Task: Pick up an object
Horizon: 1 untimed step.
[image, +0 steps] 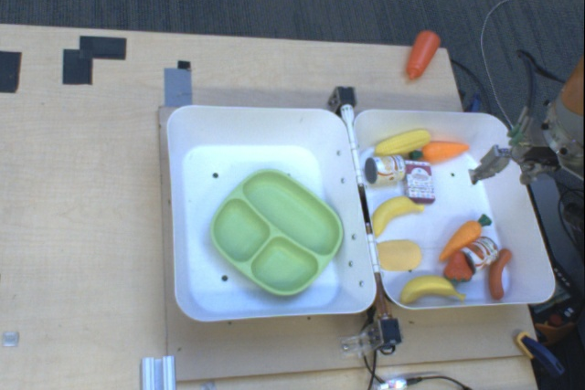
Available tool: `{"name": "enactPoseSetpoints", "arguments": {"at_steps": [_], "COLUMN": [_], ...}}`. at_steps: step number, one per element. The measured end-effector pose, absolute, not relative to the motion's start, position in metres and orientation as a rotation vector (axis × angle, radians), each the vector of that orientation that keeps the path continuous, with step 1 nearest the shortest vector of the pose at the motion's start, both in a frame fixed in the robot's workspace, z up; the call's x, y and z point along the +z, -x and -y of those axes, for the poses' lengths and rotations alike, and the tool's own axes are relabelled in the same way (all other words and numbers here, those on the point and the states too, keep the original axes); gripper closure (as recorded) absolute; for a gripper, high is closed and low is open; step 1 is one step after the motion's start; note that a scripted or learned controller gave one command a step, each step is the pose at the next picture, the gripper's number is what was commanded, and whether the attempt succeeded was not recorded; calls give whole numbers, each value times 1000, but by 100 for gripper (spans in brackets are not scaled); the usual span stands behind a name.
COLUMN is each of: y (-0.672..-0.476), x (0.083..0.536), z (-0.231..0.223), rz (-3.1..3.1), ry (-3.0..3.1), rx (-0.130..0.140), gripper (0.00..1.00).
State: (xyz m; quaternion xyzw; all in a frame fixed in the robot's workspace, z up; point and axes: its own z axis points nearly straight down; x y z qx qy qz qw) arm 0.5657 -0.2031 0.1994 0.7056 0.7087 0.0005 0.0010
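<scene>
A: Item 1, nearest edge of the right bin [539, 233]: a toy banana [430, 289] lying flat, with a pale yellow slice-like piece [399, 255] just beside it.

B: Item 2?

A: A toy sausage [497, 274] in the near right corner, touching a cluster of a small jar [481, 252] and a red piece [456, 268]. A carrot [461, 237] leaned across that cluster.

B: Middle of the bin?

A: Item 3, a second banana [395, 212] close to the divider. Item 4, a small red carton [420, 183]. Item 5, a can on its side [385, 168], touching the carton.

B: Far end?

A: Item 6, a third banana [402, 142]; item 7, a second carrot [444, 152] beside it. Item 8, an orange piece [421, 54] outside the bins on the bench [91, 196], well apart from the rest.

B: Left bin [183, 196]?

A: Item 9, 1 green divided plate [277, 231] with 3 compartments.

B: And the gripper [498, 162]?

A: It sat above the right bin's far right part, near the second carrot. Nothing was visible between its fingers; whether they stood wide or narrow, I could not tell. No object had been chosen that I could see.

B: Risks?

A: Judged only: the toys lay crowded, so a descent near the jar cluster could catch 2 pieces or nudge 1 aside. Rounded bananas and carrots would likely slip from a narrow pinch. A reach close to the bin wall might strike the rim.
</scene>
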Motion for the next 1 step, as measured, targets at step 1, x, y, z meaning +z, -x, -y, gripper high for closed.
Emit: {"name": "enactPoseSetpoints", "arguments": {"at_steps": [1], "y": [-523], "x": [95], "z": [205], "rz": [-2225], "ry": [-2214], "rx": [6], "gripper": [0]}}
